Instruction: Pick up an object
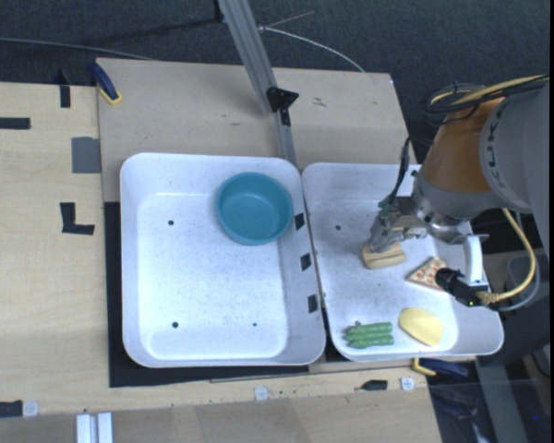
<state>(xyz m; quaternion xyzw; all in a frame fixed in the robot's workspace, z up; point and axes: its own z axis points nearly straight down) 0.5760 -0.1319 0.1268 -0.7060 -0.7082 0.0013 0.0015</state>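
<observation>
1. The grey arm with its orange band reaches in from three o'clock, and its two-finger gripper (pixel 386 240) is low over the right white bin (pixel 337 201), directly above a small tan, bread-like block (pixel 383 257) near the bin's centre

2. The fingers (pixel 381 239) point down at the block's top edge and look narrowly set; whether they touch or pinch the block cannot be told from this slant, so no grip is confirmed

3. Other candidates share the right bin: an orange-and-cream wedge shaped like a pizza slice (pixel 427 272) just beside the block at four o'clock, a yellow lemon-like lump (pixel 420 325) at five o'clock, and a green bundle of bean pods (pixel 368 333) at six o'clock

4. A round blue bowl (pixel 254 208) sits in the left white bin (pixel 157 284), toward its one o'clock corner, well apart from the gripper

5. Judged risks: the low, flat block may slip out if the fingers close on its upper edge alone; an off-centre squeeze could tip or shove it toward the wedge; pressing too deep could jam the fingertips on the bin floor
</observation>
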